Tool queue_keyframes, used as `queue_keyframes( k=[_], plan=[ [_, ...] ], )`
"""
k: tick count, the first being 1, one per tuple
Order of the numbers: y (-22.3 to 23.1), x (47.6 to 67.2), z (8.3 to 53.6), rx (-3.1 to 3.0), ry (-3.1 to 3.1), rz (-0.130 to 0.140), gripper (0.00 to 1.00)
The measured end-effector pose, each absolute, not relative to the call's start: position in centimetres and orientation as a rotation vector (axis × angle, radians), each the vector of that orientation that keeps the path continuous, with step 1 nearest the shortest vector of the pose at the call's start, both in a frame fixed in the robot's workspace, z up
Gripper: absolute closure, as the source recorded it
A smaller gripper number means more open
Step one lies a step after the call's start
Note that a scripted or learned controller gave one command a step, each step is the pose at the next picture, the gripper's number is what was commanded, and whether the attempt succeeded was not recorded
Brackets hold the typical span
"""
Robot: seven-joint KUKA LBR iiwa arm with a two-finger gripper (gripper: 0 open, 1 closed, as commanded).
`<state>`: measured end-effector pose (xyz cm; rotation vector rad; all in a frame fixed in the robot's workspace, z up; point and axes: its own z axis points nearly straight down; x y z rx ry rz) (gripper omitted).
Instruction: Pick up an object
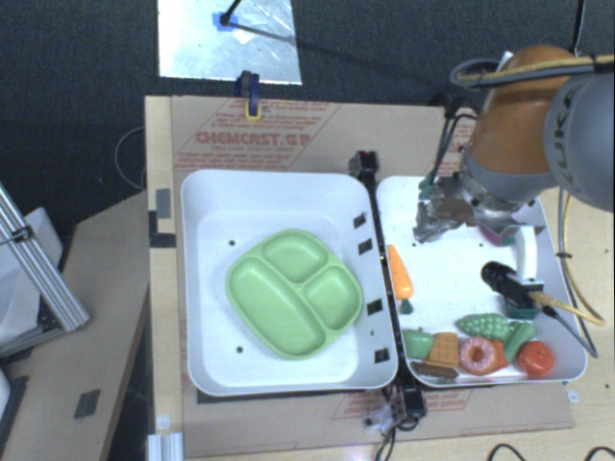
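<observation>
claw point(424, 230) is hanging over the far left part of the right bin point(459, 275), low above bare white floor. whether it is standing wide or narrow cannot be told from this slant. it is sitting apart from every toy. the grey arm point(524, 123) with its orange band is reaching in from the right, crossing above the bin's far right corner. the orange carrot point(399, 273) is lying nearest the claw, on the near side of it. it is resting lengthwise against the bin's left wall, with its green top pointing toward the near edge. the other toys are crowding along the near wall of the same bin. a green chunk point(418, 342) is lying in the left corner, and a tan cracker point(444, 351) is touching it. then a pink donut point(478, 354) is lying next to the cracker, and a red tomato point(536, 356) is sitting toward the right corner. a bumpy green piece point(486, 326) is lying just behind the donut. in the left bin point(207, 209) a pale green divided plate point(293, 294) is lying flat near the middle. both bins are sitting side by side on the desk point(96, 286), their inner walls touching.
</observation>
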<state>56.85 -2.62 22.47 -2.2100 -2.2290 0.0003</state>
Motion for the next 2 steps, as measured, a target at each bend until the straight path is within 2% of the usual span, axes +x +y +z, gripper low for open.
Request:
queue_keyframes(
  k=[1, 2],
  plan=[
    [1.1, 54.3, 21.8, -2.211, -2.229, 0.001, 1.0],
    [5.9, 52.3, 23.4, -2.209, -2.232, -0.003, 1.0]
  ],
)
